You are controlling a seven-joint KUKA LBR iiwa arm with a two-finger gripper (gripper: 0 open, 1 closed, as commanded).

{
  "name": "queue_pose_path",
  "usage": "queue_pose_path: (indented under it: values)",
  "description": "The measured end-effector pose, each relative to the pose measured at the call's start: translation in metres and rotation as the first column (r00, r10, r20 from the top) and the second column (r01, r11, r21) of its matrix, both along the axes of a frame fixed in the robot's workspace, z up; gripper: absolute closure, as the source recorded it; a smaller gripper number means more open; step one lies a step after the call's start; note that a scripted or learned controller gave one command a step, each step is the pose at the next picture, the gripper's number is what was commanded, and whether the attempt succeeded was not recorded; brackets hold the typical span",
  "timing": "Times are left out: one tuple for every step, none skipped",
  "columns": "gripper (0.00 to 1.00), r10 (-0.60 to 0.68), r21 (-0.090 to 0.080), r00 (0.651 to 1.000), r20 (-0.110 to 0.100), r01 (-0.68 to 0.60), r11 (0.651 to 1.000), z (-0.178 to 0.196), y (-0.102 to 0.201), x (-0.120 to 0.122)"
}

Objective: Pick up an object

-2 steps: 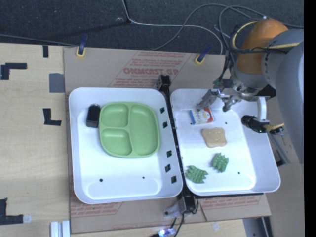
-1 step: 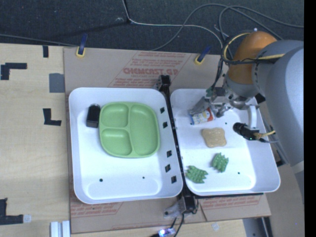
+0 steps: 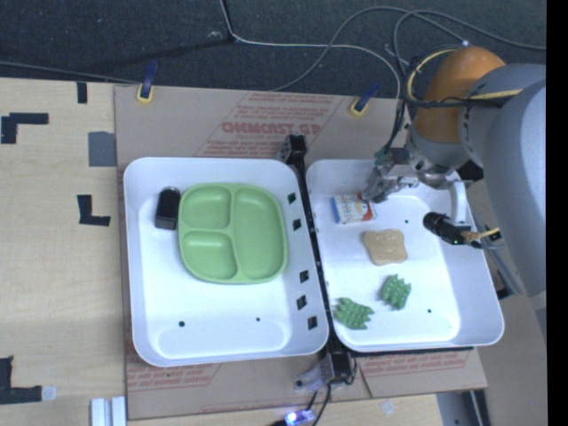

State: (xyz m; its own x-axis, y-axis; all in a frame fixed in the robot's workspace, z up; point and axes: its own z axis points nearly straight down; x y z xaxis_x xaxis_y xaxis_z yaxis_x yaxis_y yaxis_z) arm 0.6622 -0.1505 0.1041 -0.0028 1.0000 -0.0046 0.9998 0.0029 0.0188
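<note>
In the right bin [image 3: 461, 327] lie a small white, blue and orange packet [image 3: 349, 209], a tan cookie-like piece [image 3: 384, 247] and two green leafy toys [image 3: 396, 291] [image 3: 352, 312]. My gripper [image 3: 374, 190] hangs at the far side of that bin, just right of and above the packet, close to its right end. Nothing shows between its fingers. The left bin [image 3: 151, 327] holds a green divided plate [image 3: 233, 232] and a small black block [image 3: 167, 208] at the plate's left.
The grey arm with its orange band [image 3: 457, 87] comes in from the upper right over the right bin's far corner. Cables [image 3: 293, 51] trail across the dark floor behind. Clamps [image 3: 299, 238] sit along the seam between the bins.
</note>
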Motion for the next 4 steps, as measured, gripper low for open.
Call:
queue_pose_path:
  values:
    - [1.00, -0.001, 0.004, 1.000, -0.014, 0.001, 1.000, 0.062, 0.001, -0.005]
    - [1.00, -0.001, 0.004, 1.000, -0.014, 0.001, 1.000, 0.107, 0.001, -0.003]
    - [1.00, 0.002, 0.006, 1.000, -0.019, -0.002, 1.000, 0.118, 0.046, -0.018]
    - [1.00, 0.002, 0.005, 1.000, -0.023, -0.002, 1.000, 0.107, 0.099, -0.036]
